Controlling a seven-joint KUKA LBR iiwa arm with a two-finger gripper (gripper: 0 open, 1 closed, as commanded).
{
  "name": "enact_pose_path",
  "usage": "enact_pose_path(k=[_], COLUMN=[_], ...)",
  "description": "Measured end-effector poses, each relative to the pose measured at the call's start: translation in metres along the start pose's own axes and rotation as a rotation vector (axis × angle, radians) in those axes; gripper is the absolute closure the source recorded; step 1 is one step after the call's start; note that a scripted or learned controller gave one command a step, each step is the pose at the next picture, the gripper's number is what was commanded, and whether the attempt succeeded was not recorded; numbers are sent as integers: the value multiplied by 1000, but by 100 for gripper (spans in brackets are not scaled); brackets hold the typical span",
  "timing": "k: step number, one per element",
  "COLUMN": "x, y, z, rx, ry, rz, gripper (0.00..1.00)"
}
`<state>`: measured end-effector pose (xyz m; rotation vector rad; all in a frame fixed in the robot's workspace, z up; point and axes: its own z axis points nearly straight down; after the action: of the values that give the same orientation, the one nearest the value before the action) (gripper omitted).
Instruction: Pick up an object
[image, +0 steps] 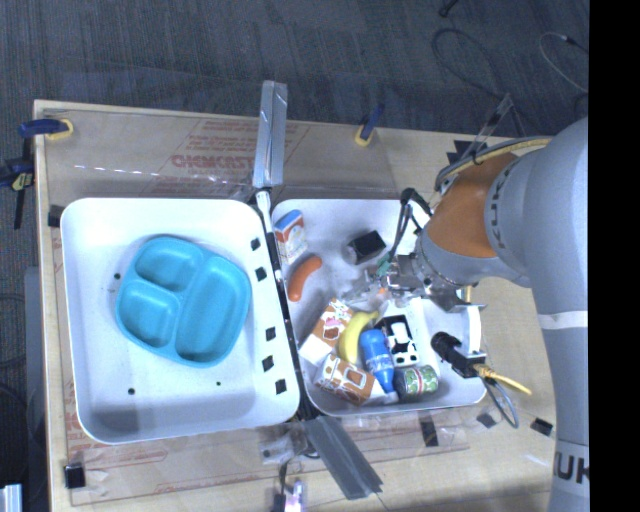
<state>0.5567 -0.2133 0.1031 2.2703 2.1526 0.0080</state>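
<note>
My gripper (384, 283) reaches down into the middle of the right bin (330, 212), under the grey wrist with the orange band. Just in front of it lie a yellow banana (351, 336), a blue bottle (376, 361) and a black-and-white box (399, 337). A small black block (367, 245) lies just behind the gripper. An orange-red sausage (303, 277) and a small white carton (290, 233) sit near the bin's left wall. A green can (416, 380) and two printed snack boxes (344, 378) crowd the front edge. I see nothing held.
The left bin (90, 380) holds a blue compartment tray (185, 298). A raised divider (275, 310) with black clips separates the two bins. The arm covers the right bin's right side.
</note>
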Motion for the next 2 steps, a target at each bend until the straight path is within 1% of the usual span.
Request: enact_pose_path(k=[1, 2], x=[1, 1], y=[-1, -1], z=[-8, -8], rx=[5, 5], ry=[2, 1], rz=[-4, -4], gripper=[100, 0])
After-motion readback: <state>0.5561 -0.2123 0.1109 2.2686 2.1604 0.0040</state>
